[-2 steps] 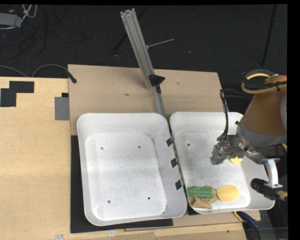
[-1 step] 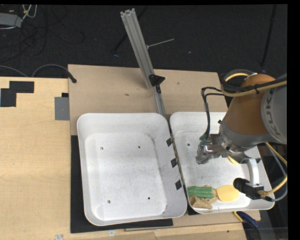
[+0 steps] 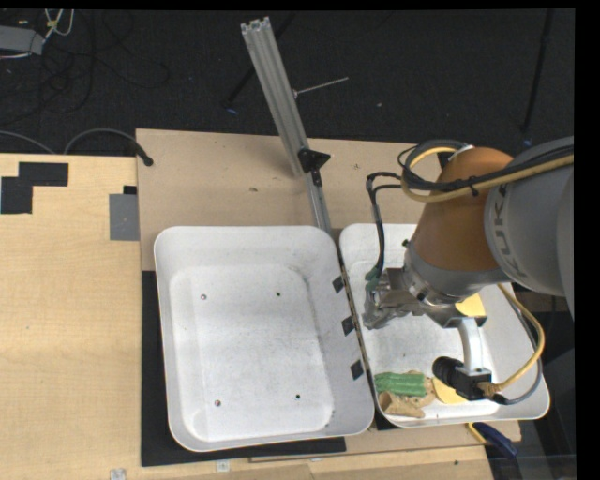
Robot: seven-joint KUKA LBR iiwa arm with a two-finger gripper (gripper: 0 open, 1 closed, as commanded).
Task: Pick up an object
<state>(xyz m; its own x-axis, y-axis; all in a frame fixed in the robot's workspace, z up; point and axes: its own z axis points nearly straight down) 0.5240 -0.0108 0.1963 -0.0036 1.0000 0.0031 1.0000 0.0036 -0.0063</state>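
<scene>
2 white bins on bench [image 3: 234,178]: left bin [image 3: 253,337] and right bin [image 3: 525,398]. Arm [image 3: 487,225] hangs over right bin, gripper [image 3: 380,305] near its left wall; can't tell its state. 1 green toy [image 3: 401,382] lies at right bin's front, long axis left-right, touching 1 tan piece [image 3: 405,404] below it; 1 yellow thing [image 3: 450,394] beside them, partly hidden.

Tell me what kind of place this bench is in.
Probably a robotics lab or test cell: a grey arm with an orange band reaches over two white bins on a plywood bench, an aluminium rail rises behind, and loose cables lie on the dark floor.
</scene>
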